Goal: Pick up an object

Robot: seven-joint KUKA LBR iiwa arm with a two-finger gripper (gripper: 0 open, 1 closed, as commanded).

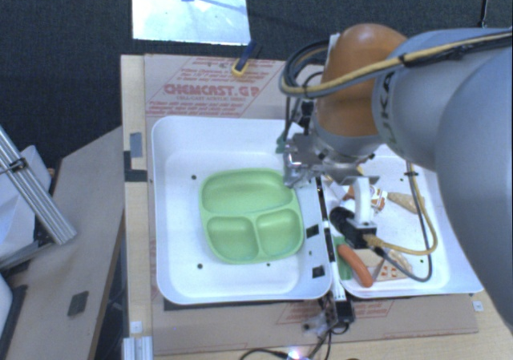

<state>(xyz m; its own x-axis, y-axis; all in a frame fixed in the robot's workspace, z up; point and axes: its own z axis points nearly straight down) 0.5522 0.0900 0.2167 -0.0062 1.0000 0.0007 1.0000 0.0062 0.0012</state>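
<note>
Left and near of the jaws spreads the green divided plate point(248, 218), its far right corner right by them; you cannot tell whether they're clenched.

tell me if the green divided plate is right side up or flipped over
Right side up. The green plate lies flat in the left bin, its three compartments open upward, nothing in them.

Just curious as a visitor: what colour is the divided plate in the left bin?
The divided plate is light green, clearest in the camera view.
</note>
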